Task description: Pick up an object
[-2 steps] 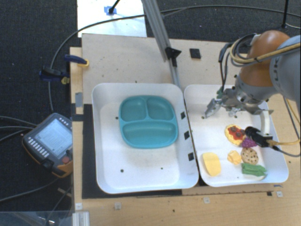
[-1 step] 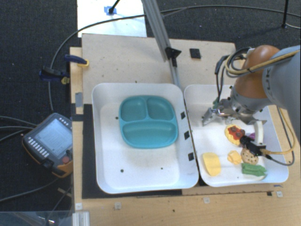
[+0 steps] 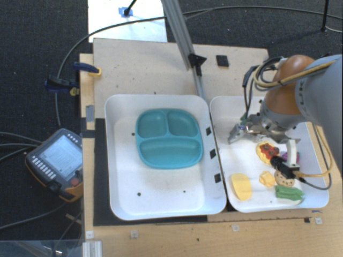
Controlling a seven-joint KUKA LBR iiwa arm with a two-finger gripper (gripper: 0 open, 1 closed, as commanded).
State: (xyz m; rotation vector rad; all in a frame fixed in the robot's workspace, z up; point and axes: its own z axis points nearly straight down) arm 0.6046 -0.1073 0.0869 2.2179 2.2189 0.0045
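Claw (image 3: 236, 134), fingers spread and holding nothing, hovers over right bin (image 3: 225, 159); nearest toy food (image 3: 266, 151) lies just right of it, slightly nearer the camera.

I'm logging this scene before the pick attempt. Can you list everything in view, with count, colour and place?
Bins: two, white, side by side on the bench.
Divided plate: one, teal, in the left bin.
Flat block: one, pale yellow, near the front of the right bin.
Small piece: one, yellow, right of the flat block.
Green item: one, at the right bin's front right corner.
Red and yellow item: one, middle of the right bin.
Handheld pendant: one, grey and orange, on the floor to the left.
Clamps: two, at the bench's left edge.
Arm: one, grey with orange band, over the right bin.
Gripper: one, above the right bin's left part.
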